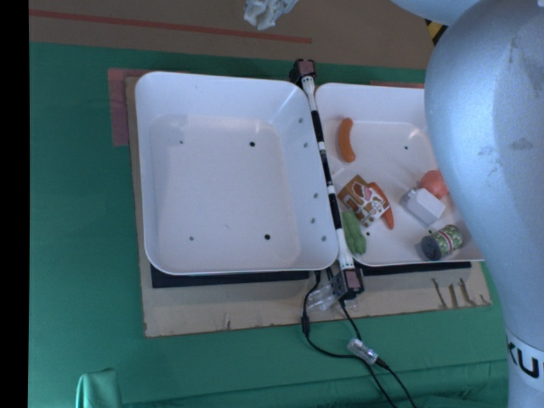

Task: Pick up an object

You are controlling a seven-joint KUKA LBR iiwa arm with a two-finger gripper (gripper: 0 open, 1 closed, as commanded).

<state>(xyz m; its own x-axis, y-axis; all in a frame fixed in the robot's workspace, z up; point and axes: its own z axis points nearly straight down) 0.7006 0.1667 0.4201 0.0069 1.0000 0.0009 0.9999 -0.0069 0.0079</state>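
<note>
I see my gripper (272,2) parked high at the top edge, over the brown bench strip beyond both bins, well apart from every object. I cannot tell its state from here; nothing hangs under it, so I judge no pick has started. The grey arm (489,143) bulks in from the right and covers part of the right bin (387,100).

All candidates sit in that right bin: an orange sausage (346,138) alone near the divider, easiest to reach I think; a printed packet (363,199) touching a carrot (387,218); a green piece (354,236) tucked against the divider wall, awkward for fingers; a white block (422,205) beside an orange-red thing (434,181) half hidden by the arm; a small can (442,242) near the front rim.

The left bin (170,92) holds nothing to pick.
</note>
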